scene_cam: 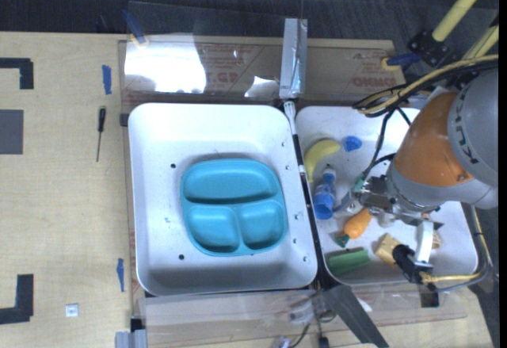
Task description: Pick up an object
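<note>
The right bin (467,259) holds several small objects. A yellow banana-shaped piece (323,154) lies at its far left, with a small blue piece (352,144) beside it. Below those stands a blue bottle (324,200). An orange carrot-like piece (357,223) lies in the middle, a green cylinder (347,260) near the front edge, and a tan piece (385,245) to the green one's right. My gripper (394,216) hangs low over the bin's middle, just right of the orange piece and above the tan one. I see nothing held in it.
The left bin (150,148) holds a blue divided tray (233,204). A clear plastic wall with a metal post (291,57) stands behind both bins. Yellow and black cables (396,97) loop over the right bin's far edge. Wooden bench (55,180) lies to the left.
</note>
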You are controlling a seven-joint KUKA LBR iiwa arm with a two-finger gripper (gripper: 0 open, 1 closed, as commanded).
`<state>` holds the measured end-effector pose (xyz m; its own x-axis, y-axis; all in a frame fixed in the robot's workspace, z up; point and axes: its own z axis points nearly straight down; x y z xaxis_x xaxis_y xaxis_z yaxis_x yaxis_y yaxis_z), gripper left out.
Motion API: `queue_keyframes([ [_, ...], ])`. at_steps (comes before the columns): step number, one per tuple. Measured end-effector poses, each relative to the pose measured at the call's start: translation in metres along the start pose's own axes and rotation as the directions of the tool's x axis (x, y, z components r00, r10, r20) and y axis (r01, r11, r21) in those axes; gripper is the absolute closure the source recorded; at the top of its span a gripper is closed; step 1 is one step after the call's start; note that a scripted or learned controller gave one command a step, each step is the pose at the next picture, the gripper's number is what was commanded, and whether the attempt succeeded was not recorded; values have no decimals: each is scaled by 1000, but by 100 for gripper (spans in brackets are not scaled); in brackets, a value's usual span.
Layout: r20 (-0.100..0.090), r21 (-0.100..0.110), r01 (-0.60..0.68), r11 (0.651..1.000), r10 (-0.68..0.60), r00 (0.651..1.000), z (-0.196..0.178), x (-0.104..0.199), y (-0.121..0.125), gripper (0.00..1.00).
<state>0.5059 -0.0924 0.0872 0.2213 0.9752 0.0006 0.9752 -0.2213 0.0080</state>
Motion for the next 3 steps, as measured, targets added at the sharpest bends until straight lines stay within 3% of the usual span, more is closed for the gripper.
queue_keyframes([
  [1, -1, -1, 0, 1000, 0, 1000, -8, 0, 2, 100],
  [2, -2, 4, -13, 1000, 13, 1000, -136, 73, 26, 100],
  [3, 4, 18, -67, 998, 67, 998, -93, 62, 21, 100],
])
